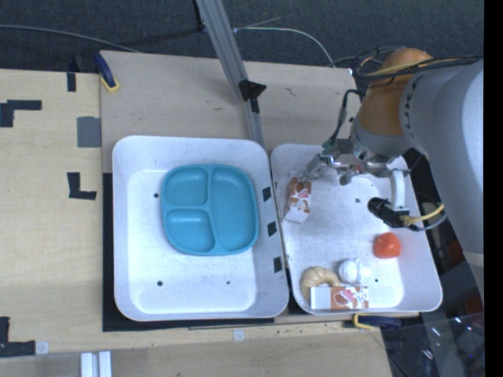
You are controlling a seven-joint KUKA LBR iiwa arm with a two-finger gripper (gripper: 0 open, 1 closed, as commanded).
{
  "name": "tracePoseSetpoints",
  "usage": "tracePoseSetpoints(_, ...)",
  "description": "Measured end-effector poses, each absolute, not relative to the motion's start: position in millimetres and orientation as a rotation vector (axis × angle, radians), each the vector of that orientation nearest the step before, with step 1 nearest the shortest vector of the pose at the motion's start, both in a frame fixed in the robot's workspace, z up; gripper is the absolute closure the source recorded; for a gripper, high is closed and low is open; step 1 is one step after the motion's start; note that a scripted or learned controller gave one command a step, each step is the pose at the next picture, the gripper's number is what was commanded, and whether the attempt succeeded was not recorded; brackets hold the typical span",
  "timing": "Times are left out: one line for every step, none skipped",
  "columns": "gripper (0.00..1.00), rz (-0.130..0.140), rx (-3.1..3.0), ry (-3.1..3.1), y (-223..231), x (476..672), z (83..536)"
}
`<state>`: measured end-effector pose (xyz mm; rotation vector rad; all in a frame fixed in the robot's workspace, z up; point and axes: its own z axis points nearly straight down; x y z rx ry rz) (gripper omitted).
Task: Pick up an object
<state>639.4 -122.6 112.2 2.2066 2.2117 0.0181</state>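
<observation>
Camera view: the hand is seen open and holding nothing at the right bin's far edge, just beside the small carton; the reach is judged underway, and lowering over the carton is called for next

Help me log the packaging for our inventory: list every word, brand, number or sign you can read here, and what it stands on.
No text can be read.
Small carton in the right bin: red-brown and white print, too blurred to read.
Flat box at that bin's front edge: same colours, print too small to read.
</observation>
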Motion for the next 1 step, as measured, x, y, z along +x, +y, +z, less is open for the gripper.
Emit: tracePoseSetpoints(1.00,0.023,2.204,2.211,-121.4,640.5,121.9)
